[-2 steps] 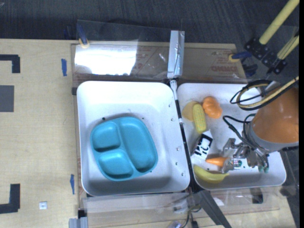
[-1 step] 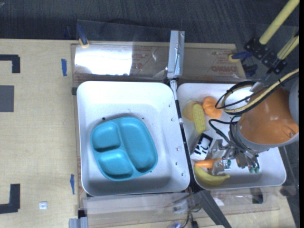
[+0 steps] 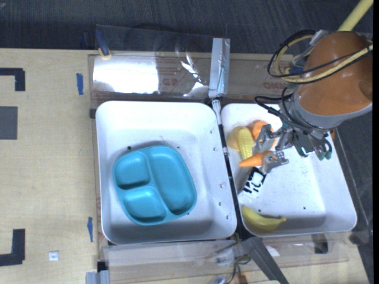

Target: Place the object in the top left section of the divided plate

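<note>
Pick-up step: hand (image 3: 267, 148) low in right bin (image 3: 331, 206) over carrot (image 3: 251, 160), grip state unclear; next, secure carrot, carry to blue plate (image 3: 155, 184), top-left section.

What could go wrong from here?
The end effector sits amid crowded items: carrot, corn and an orange piece, so it may catch the wrong one or two. The blue divided plate lies in the other bin, so a weak grip could drop over the divider.
</note>
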{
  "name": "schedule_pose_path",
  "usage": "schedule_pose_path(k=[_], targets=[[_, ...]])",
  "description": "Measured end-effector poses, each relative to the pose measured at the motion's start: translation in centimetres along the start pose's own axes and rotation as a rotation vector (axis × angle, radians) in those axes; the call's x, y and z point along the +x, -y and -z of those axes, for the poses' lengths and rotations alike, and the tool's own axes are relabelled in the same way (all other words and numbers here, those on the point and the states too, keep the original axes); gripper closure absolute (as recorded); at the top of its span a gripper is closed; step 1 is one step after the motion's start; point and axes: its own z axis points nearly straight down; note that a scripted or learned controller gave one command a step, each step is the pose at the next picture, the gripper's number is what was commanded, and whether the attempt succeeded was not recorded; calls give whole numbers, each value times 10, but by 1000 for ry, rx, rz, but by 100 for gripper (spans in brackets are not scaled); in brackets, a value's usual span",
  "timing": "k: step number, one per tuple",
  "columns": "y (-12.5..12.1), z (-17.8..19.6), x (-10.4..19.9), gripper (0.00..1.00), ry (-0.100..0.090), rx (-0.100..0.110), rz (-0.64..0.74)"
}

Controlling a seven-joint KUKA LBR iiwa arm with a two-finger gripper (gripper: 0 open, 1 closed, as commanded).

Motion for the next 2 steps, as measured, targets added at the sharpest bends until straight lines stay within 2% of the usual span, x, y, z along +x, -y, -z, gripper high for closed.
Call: schedule_pose_path(k=[1,2], targets=[[-71,-26,26,100,-10,-4,75],[20,-40,40,100,-8,0,-65]])
